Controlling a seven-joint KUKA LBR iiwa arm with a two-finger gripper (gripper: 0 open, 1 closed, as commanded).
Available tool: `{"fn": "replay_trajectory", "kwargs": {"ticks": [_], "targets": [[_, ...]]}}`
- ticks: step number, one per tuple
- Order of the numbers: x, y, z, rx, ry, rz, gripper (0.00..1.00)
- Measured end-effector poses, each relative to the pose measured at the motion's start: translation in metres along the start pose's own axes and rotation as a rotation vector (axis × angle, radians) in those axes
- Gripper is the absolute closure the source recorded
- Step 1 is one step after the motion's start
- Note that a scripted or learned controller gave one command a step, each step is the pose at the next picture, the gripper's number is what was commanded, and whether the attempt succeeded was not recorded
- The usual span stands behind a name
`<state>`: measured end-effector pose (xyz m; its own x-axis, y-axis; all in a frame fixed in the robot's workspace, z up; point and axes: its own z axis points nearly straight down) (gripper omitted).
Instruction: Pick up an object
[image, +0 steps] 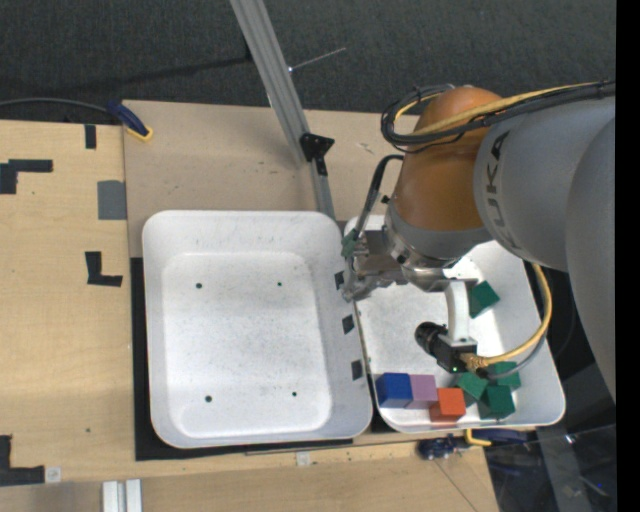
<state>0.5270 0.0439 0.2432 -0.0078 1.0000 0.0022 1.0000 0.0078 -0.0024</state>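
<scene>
My gripper (352, 277) hangs over the left edge of the right bin (545, 400), close to the wall shared with the left bin, and nothing shows in its grasp. In the right bin's near corner a blue cube (395, 389) sits beside a purple block (424, 388) and an orange cube (450, 403). Two green blocks (496, 399) lie just right of those, one partly behind the other. Another green block (484, 297) rests farther back, near the arm's body.
The left bin (160, 300) stands beside the right one on a black mat. A slanted metal bar (285, 90) with a black clamp runs down to the bins' far edge. The bulky arm (470, 180) covers the back of the right bin.
</scene>
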Motion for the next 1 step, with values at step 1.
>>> {"fn": "replay_trajectory", "kwargs": {"ticks": [1], "targets": [[0.0527, -0.006, 0.0146, 0.002, -0.002, 0.001, 1.0]]}}
